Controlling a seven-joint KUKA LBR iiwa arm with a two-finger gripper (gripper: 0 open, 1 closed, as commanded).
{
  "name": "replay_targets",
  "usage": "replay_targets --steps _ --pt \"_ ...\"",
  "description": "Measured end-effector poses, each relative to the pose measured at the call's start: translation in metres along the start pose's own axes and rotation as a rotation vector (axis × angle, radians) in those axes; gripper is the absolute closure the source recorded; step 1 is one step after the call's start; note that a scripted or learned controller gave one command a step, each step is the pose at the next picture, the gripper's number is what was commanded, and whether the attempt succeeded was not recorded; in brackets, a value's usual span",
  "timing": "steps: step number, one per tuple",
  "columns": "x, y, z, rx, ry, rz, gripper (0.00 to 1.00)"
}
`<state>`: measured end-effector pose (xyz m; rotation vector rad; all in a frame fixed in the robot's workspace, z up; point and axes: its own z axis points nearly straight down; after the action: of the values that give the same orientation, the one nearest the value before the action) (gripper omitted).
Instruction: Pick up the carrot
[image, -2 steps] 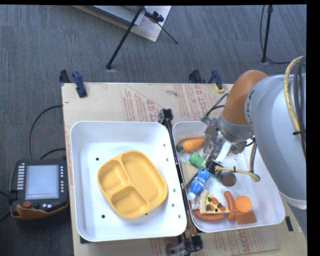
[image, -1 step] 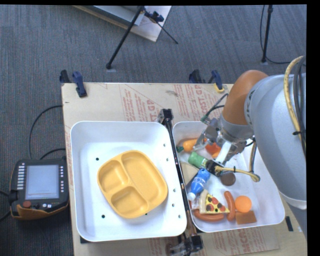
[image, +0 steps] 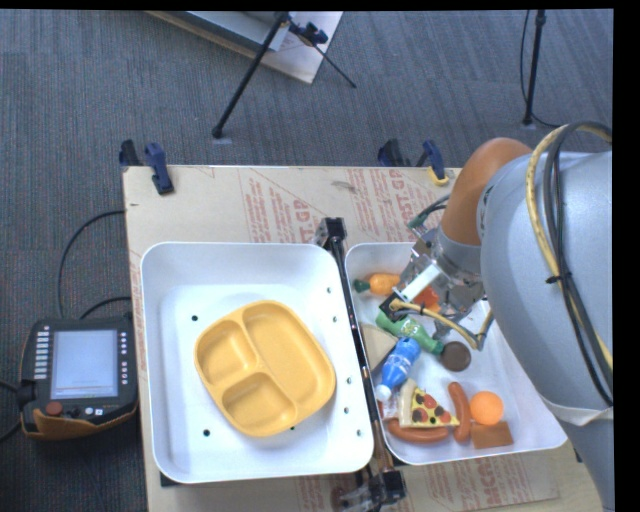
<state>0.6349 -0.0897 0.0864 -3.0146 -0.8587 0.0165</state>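
a bulky grey arm (image: 545, 260) with a rounded orange band (image: 475, 190) above the wrist, yellow and black cables (image: 548, 210) looping along its smooth casing.

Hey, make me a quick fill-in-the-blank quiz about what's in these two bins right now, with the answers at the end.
1. The yellow divided plate lies in the ____ bin of the camera view.
2. The carrot lies in the ____ bin, near its far edge.
3. The pizza slice lies just beyond a ____ sausage.
4. The blue bottle has a ____ cap.

Answers: left; right; red; white
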Motion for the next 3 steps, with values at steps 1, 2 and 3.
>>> replay_targets --steps 1,2,3 --pt "-0.0176 -0.0186 -0.0005 -0.006 0.007 0.145 0.00" --pt "-0.0180 -0.0186 -0.0101 -0.003 0.005 0.142 1.00" --pt "-0.0179 -0.0190 -0.0099 -0.003 0.005 0.141 0.00"
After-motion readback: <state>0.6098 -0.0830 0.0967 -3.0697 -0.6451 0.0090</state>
